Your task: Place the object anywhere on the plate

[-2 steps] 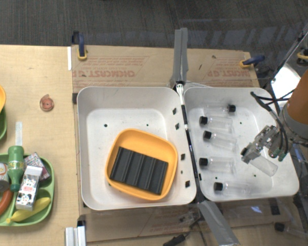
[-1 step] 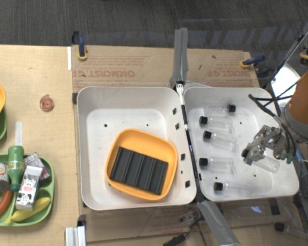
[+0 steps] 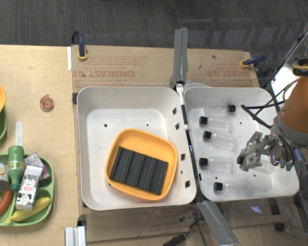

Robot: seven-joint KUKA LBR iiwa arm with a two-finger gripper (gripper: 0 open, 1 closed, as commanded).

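I see the gripper [image 3: 249, 160] low over the right bin [image 3: 223, 99], among several clear plastic vials with black caps [image 3: 215, 120] lying on the bin floor. I cannot tell whether its fingers are apart or together, or whether anything sits between them. The yellow plate [image 3: 142, 137] rests in the left bin [image 3: 92, 137] with a ridged black tray [image 3: 140, 170] lying on it. On the counter [image 3: 31, 65] at far left stands a green plate of toy food [image 3: 20, 199]
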